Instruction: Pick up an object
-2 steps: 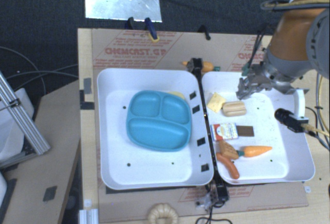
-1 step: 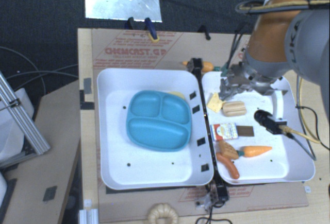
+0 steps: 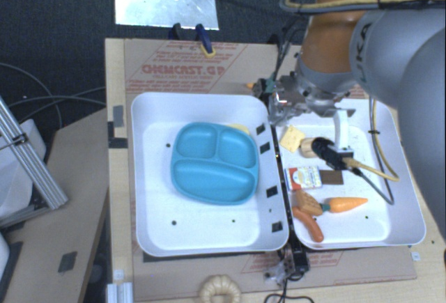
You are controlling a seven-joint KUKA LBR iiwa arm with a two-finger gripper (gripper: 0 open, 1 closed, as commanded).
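Left bin [image 3: 150,225]: holds blue divided plate [image 3: 214,162].
Right bin [image 3: 397,225]: cheese wedge [image 3: 292,138], carrot [image 3: 345,204], sausage [image 3: 309,223].
Gripper [image 3: 293,105]: over right bin's far end; open or closed, cannot tell.

The arm [image 3: 390,37] runs off the top and right edges and covers the right bin's [image 3: 362,226] far corner. A yellow thing [image 3: 240,129] peeks from behind the blue divided plate [image 3: 214,162] — mostly hidden, kind unclear. A pale ring [image 3: 221,290] is cut by the bottom edge; the packet's [image 3: 304,177] print is too small to read.
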